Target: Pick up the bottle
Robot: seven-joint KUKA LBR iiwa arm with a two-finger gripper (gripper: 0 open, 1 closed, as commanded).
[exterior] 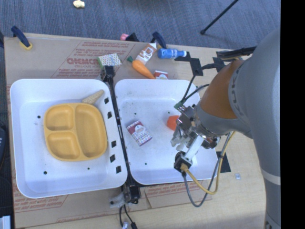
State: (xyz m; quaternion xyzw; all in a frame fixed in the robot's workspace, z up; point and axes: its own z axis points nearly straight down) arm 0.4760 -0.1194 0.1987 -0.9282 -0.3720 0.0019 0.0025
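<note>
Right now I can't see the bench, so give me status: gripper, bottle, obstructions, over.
Gripper low over right bin, beside orange item. Bottle outside bins, on cardboard beyond their far edge, next to carrot. Nothing on top of bottle.

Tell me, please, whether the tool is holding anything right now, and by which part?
It cannot be told: the tool hangs over the right bin beside an orange thing, and the wrist hides whatever may be under it.

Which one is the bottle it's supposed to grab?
Look at the cardboard strip behind the right bin. The bottle lies there, tilted, white with an orange label, just above the carrot. The blue item beside it is a different thing.
</note>
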